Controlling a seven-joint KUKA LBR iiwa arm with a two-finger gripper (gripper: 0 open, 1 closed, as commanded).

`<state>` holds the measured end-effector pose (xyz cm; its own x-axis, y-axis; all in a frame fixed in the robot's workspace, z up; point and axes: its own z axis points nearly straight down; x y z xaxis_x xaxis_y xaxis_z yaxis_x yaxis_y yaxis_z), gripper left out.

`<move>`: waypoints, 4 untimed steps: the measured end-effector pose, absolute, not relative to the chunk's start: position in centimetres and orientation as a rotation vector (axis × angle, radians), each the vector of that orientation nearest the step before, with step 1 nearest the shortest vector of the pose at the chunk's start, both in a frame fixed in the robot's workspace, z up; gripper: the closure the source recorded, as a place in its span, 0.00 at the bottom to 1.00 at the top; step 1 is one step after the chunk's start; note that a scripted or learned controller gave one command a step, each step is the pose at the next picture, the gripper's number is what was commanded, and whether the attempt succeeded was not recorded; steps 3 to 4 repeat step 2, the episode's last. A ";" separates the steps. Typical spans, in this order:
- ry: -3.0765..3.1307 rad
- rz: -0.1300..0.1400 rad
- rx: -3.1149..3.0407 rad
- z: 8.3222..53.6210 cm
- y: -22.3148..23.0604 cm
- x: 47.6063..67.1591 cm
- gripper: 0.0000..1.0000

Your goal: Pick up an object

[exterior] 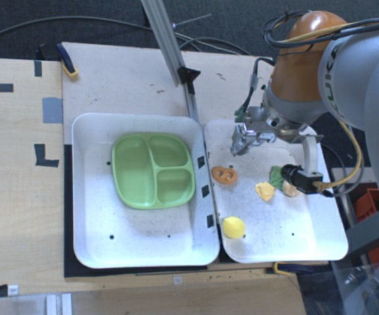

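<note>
My gripper (239, 144) hangs over the far left part of the right bin (320, 241), above and slightly right of an orange pretzel-shaped piece (224, 175). Nothing shows between its fingers. A yellow ball (233, 228) lies near the bin's front left. A pale yellow chunk (265, 191) sits mid-bin, with a green piece (276, 174) just beyond it, partly hidden by the robot's bracket.
The left bin (90, 195) holds a green divided plate (154, 170). A grey metal rail (166, 35) slants in from the top to the divide between the bins. Cables lie on the dark floor behind the bench.
</note>
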<state>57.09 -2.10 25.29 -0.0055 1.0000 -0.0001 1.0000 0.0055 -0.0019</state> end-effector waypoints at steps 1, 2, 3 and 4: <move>-2.228 -0.001 -2.213 25.6 2.9 59.1 1.00; -2.227 0.003 -2.213 23.7 7.9 60.1 1.00; -2.227 0.003 -2.213 23.7 7.9 60.1 1.00; -2.227 0.003 -2.213 23.7 7.9 60.1 1.00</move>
